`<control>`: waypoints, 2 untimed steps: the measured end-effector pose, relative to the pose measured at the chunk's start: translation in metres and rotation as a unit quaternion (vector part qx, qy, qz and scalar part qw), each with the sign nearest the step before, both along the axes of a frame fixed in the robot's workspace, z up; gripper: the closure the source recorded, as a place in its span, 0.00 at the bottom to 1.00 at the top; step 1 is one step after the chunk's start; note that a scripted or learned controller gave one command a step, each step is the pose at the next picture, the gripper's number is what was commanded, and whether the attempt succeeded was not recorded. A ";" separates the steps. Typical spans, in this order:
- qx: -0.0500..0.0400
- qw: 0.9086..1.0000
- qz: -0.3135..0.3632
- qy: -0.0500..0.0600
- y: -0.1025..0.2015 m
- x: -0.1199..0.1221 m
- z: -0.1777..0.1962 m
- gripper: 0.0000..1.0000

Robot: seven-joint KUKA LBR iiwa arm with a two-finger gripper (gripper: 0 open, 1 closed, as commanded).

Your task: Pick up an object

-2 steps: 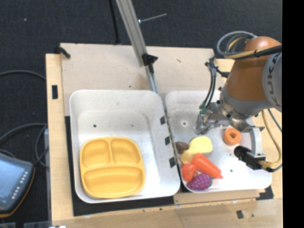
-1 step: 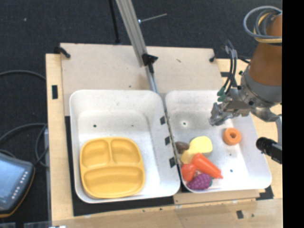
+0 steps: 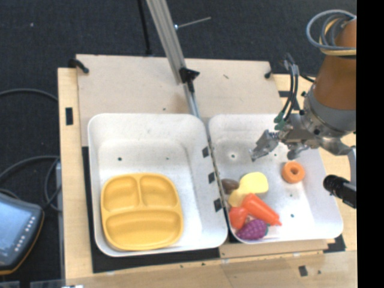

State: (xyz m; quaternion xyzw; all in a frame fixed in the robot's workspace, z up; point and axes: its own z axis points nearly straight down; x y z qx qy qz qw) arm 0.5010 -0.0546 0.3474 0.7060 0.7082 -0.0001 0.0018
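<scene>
Far left, a grey handheld screen unit (image 3: 17, 225) sits off the edge of the tan wooden surface (image 3: 138, 83), black cables looping over dark carpet beside it. On to the left white shallow bin (image 3: 108, 134): a yellow plastic divided plate (image 3: 141, 211) lies flat in its near half, three compartments up. A slanted silver metal rail (image 3: 168, 35) runs down from the top to the seam between the bins.

Now the right white shallow bin (image 3: 318, 212). Toys cluster in its near-left corner: a small brown piece (image 3: 229, 186) against the dividing wall, a pale yellow plastic chunk (image 3: 252, 183) just beside it, an orange toy carrot (image 3: 261, 209) lying across a red piece (image 3: 237, 217), and a purple toy grape bunch (image 3: 253, 229) at the front rim. An orange toy ring (image 3: 293, 173) lies apart, further right.

The gripper (image 3: 259, 149) hangs over the bin's far half, above bare floor, well clear of the cluster and left of the ring. Its fingers grasp nothing; how far apart they are I cannot tell. The grey-and-orange arm (image 3: 333, 71) fills the right side.
</scene>
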 end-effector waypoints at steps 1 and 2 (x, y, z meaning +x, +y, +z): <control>0.001 1.000 0.001 0.005 0.100 0.006 -0.151 0.00; 0.003 1.000 -0.001 0.000 0.098 0.009 -0.136 1.00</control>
